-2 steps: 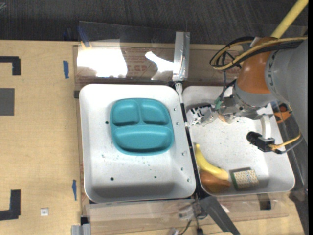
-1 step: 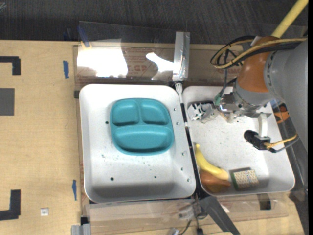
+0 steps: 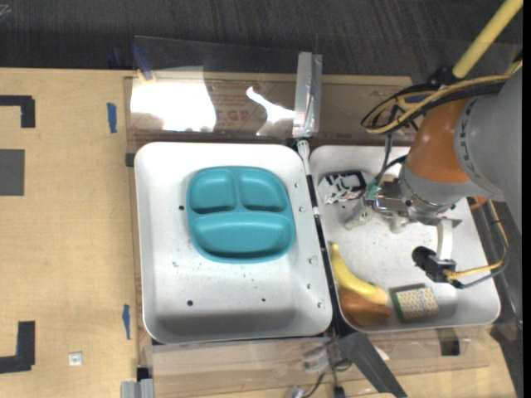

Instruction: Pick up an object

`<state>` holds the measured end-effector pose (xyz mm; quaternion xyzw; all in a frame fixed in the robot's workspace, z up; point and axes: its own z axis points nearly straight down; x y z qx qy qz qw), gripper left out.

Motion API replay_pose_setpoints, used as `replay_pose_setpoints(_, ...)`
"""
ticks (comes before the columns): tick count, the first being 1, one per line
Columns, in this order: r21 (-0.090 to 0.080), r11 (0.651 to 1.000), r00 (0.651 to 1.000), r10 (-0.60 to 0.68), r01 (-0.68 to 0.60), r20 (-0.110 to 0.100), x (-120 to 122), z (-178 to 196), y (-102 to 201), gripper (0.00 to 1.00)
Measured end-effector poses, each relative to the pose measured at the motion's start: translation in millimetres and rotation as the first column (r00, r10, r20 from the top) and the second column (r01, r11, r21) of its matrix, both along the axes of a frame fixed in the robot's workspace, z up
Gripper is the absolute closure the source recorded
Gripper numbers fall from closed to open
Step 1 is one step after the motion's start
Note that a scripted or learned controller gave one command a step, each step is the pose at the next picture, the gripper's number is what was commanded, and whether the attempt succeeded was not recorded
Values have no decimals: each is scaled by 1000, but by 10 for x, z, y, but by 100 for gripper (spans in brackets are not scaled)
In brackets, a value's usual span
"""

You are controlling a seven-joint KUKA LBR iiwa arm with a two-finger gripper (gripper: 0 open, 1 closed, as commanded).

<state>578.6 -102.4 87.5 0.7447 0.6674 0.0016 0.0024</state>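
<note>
The right bin (image 3: 485, 298) holds a yellow banana (image 3: 355, 279) along its left wall. A brownish-orange round object (image 3: 362, 311) lies under the banana's lower end, and a green-and-tan sponge (image 3: 414, 302) sits beside it. A small black-and-white item (image 3: 341, 182) lies in that bin's upper left corner. My gripper (image 3: 362, 211) hangs low over the upper left part of the right bin, just below the black-and-white item and above the banana. Nothing can be seen held in it.
The left bin (image 3: 158, 247) carries a teal divided plate (image 3: 241, 212) in its middle. A metal divider (image 3: 307, 98) and a clear sheet stand behind the bins. Cables and a black fitting (image 3: 428, 260) trail from the wrist over the right bin.
</note>
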Motion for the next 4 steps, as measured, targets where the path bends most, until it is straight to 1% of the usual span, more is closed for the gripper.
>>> replay_pose_setpoints(1,3,972,972,-237,237,1,-477,3,-34,0)
replay_pose_setpoints(2,3,971,971,-238,238,5,-466,113,-35,100)
replay_pose_setpoints(3,2,993,993,-114,114,1,-286,7,-441,100)
replay_pose_setpoints(4,2,992,992,-125,125,2,-162,4,-619,100)
